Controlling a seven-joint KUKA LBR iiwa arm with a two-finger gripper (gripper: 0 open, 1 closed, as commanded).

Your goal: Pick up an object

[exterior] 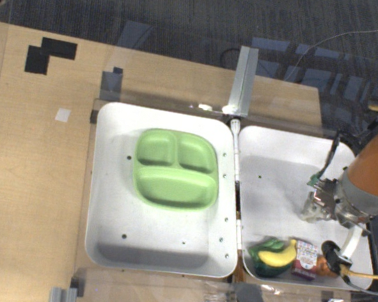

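We see the gripper low over the floor of the right bin, its state we cannot tell, a yellow banana on a green toy near, below-left of it, a small packet directly below, green plate well left.

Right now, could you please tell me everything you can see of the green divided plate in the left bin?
The green divided plate lies flat, right side up, near the middle of the left bin, slightly toward its far side. It looks like smooth light green plastic, a rounded rectangle with three compartments: two smaller ones on the far side and one long one nearer the camera. Nothing lies in them, and nothing touches the plate but the bin floor.
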